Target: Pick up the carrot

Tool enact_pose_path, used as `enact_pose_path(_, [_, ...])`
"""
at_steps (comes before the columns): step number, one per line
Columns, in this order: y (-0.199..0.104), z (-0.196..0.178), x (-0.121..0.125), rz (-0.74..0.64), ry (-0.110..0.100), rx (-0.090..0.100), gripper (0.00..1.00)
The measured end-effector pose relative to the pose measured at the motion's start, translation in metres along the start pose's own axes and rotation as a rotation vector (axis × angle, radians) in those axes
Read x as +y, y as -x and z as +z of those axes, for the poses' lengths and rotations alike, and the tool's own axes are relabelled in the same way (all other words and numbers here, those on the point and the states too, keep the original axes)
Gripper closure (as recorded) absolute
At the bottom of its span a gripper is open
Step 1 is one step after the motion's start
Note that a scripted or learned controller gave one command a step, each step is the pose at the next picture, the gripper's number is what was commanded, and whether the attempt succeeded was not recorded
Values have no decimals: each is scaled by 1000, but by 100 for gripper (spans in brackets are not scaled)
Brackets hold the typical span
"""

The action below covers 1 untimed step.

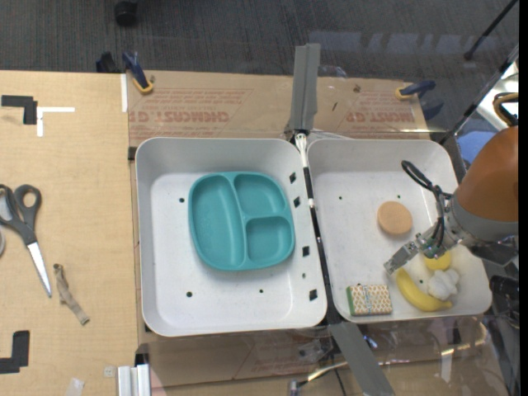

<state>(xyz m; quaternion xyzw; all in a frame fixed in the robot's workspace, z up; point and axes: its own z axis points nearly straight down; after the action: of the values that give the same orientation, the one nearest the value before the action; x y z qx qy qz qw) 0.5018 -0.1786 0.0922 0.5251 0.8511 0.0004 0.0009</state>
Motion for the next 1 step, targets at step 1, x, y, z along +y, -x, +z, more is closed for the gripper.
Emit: enact_pose_path(1, [56, -26, 13, 79, -1, 0, 0])
